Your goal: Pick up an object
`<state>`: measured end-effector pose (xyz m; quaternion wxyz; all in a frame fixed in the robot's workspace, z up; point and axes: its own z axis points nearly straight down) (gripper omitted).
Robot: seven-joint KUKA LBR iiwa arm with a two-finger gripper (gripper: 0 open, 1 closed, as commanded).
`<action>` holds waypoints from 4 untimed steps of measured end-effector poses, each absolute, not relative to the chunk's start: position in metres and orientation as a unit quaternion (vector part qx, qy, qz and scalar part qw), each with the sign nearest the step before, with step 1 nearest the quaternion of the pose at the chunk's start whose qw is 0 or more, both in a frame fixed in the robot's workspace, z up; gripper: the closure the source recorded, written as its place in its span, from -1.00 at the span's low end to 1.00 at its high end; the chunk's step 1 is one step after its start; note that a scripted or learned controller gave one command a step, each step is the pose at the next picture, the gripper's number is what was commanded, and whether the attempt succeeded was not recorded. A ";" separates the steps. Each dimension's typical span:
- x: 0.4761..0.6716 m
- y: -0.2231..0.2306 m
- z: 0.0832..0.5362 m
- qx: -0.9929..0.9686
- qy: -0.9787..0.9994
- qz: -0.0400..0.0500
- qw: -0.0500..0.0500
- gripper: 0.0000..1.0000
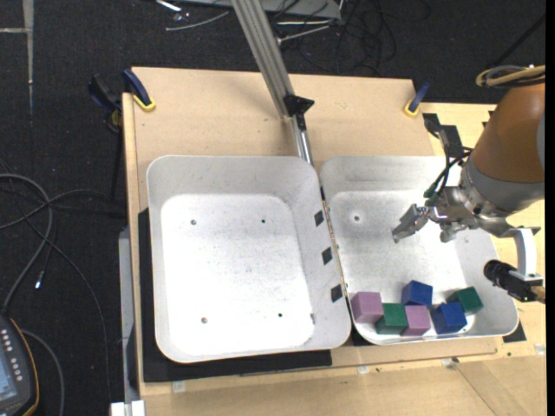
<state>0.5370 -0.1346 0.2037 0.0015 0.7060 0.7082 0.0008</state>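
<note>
Blocks, 6 of them (pixel 416 308), lie clustered at the near edge of the right-hand bin (pixel 373 189), below the jaws and well apart from them, none lifted. The gripper (pixel 408 226) hangs over bare bin floor; nothing shows between the jaws, and whether they are released or clenched cannot be told at this size. By this view the pick is not yet made: approach, grasp and lift all remain. The left-hand bin (pixel 173 180) sits beyond the jaws on the desk (pixel 217 111). The wrist hides part of the bin's right side.
</note>
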 end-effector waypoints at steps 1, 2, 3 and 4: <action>0.563 -0.152 0.200 0.706 0.708 0.001 0.001 -1.00; 0.559 -0.134 0.201 0.706 0.709 0.000 0.000 -1.00; 0.537 -0.117 0.112 0.707 0.707 -0.002 -0.004 -1.00; 0.546 -0.099 0.200 0.705 0.709 0.003 0.004 -1.00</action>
